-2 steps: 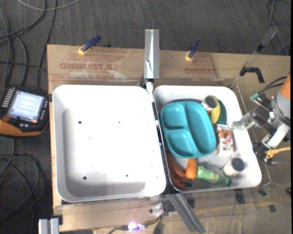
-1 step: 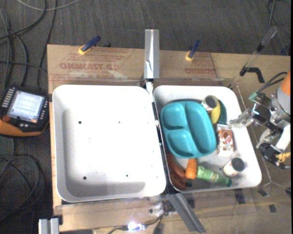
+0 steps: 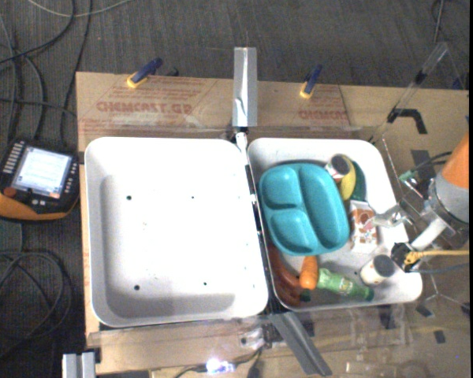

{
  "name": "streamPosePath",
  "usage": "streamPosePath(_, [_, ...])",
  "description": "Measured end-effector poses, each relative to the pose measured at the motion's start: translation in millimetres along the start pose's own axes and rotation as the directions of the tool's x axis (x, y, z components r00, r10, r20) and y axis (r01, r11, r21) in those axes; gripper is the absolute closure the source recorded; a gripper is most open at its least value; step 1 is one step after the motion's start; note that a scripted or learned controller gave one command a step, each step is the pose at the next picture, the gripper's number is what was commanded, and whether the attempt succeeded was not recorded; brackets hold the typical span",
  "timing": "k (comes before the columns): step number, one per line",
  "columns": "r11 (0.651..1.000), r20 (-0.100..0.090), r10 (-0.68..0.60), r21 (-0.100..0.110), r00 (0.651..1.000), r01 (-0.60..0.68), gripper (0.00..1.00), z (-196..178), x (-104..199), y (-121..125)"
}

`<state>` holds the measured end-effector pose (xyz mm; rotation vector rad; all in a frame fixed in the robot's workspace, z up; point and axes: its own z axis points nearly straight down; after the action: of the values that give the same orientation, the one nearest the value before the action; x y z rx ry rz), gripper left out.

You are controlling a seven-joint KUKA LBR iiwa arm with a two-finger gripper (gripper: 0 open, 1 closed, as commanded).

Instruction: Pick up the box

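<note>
One box [image 3: 363, 223] in the right bin [image 3: 378, 150]

Your small red-and-white box lies just beside the turquoise divided plate [image 3: 303, 207], at its right edge. A green bottle [image 3: 343, 284] lies below it in the view. The gripper [image 3: 392, 225] hangs at the box's right side, and you cannot tell whether it is spread or closed.

Even overhead light, soft focus, faint shadows.

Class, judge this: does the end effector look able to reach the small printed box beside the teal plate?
Probably yes. The end effector is right beside the box, with nothing lying on it; the teal plate close on its left side may cramp a grip.
</note>
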<state>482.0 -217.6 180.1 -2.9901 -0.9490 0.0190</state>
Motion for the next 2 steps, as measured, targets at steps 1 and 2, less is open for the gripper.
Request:
streamPosePath(1, [0.988, -0.001, 0.152, -0.004, 0.988, -0.152, 0.0, -155, 2, -2])
streamPosePath(2, [0.941, 0.0, 0.34, -0.002, 0.941, -0.34, 0.0, -132, 36, -50])
